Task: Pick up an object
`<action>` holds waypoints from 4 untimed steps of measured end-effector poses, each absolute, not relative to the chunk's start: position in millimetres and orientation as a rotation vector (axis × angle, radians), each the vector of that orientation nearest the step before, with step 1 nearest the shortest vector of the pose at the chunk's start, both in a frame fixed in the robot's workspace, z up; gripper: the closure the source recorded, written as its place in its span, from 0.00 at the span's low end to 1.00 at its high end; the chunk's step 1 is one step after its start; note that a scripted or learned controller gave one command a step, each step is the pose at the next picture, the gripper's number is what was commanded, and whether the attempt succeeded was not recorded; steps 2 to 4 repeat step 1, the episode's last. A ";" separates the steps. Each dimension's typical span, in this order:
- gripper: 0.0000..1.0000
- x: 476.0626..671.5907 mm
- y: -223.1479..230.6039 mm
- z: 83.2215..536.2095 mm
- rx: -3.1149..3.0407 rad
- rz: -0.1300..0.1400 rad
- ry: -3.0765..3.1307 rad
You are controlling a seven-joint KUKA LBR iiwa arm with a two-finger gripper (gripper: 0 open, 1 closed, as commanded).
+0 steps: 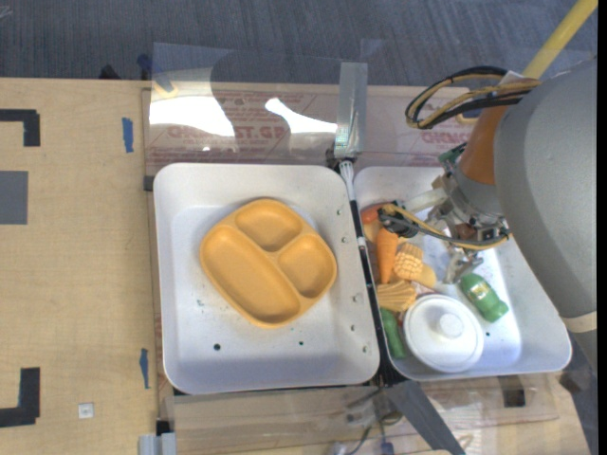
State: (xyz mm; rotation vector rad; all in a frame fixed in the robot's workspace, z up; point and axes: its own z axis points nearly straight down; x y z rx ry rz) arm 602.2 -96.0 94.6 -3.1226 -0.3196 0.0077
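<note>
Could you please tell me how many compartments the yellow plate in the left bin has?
3. The yellow plate has one long compartment along its lower left, one at the top, and one on the right. Nothing covers it, so none are hidden.

Just left of tool [471, 240]: orange carrot [387, 251] and yellow corn cob [411, 263], touching. Green bottle [485, 297] lies tilted just below it; round white lid [442, 331] further below.
</note>
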 end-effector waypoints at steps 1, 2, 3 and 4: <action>0.00 546.7 -88.0 183.1 -3.064 0.007 -0.676; 0.00 546.7 -88.0 183.1 -3.064 0.007 -0.676; 0.00 546.7 -88.0 183.1 -3.064 0.007 -0.676; 0.00 546.7 -88.0 183.1 -3.064 0.007 -0.676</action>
